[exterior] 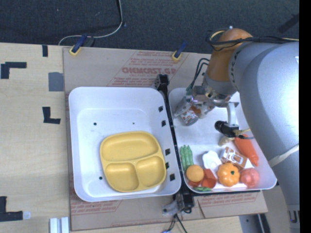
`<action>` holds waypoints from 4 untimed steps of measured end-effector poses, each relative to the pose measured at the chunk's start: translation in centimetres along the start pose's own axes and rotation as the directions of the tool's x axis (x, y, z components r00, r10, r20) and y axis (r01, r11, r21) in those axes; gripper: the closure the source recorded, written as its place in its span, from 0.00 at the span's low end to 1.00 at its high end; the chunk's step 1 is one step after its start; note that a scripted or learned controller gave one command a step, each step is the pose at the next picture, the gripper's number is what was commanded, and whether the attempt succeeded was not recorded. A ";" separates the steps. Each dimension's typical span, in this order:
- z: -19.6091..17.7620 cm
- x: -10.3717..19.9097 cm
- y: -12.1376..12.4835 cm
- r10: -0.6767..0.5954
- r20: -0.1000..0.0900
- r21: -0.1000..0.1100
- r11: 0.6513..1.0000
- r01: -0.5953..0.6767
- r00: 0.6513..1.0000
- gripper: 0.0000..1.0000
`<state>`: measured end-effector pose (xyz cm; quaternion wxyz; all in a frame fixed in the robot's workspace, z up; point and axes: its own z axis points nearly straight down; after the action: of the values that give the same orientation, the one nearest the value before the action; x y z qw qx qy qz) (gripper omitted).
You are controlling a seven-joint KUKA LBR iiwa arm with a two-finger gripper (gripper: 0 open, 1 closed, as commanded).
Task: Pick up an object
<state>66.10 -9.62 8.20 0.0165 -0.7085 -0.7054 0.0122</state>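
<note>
A small silvery packet point(188, 114) lay at the right bin's point(221, 192) far left corner, under the claw point(195, 103). The claw hung right over it, perhaps touching; whether it was open or closed I cannot tell. A yellow tray point(132, 159) sat in the left bin point(80, 130).

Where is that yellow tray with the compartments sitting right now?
The yellow tray lies flat in the left bin, toward its near edge. The toy food is all across the divider in the right bin.
</note>
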 end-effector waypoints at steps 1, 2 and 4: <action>0.0 0.1 0.0 0.001 0.002 -0.001 1.000 -0.001 1.000 0.00; 0.0 0.1 0.0 0.001 0.003 -0.001 1.000 -0.001 1.000 0.00; 0.0 -0.2 0.0 0.000 -0.004 0.000 1.000 0.000 1.000 0.00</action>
<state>66.12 -9.80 8.18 0.0178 -0.7084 -0.7055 0.0109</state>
